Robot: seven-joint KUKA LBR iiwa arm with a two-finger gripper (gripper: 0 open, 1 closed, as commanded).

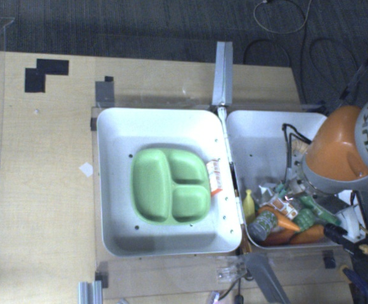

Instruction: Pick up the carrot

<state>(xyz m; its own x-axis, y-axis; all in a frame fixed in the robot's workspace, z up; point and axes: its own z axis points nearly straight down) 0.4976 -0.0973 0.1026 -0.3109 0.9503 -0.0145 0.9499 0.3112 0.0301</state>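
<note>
Hovering over the right bin (pixel 260 132), with the orange-banded wrist (pixel 336 147) masking the pincer: wide or narrow, impossible to tell from above. Positioned there presumably because the carrot (pixel 284 221) sits in that bin's near corner, amid a heap of small items pushed against the wall. Tapered, smooth and orange, lying roughly flat, partly under a dark green can-like piece (pixel 264 221) and touching green leafy-looking bits (pixel 310 215); a second orange shape (pixel 307 235) just beside, perhaps another vegetable. A small yellow item (pixel 249 204) leaning by the divider. Left bin (pixel 114 170) of matte white plastic with rounded corners, carrying a glossy pale-green sectioned tray (pixel 152 189), three compartments, kept well apart from the clutter. Pale wood-toned surface (pixel 38 170) beneath both. Crowded neighbours likely to hinder a clean grip.
</note>
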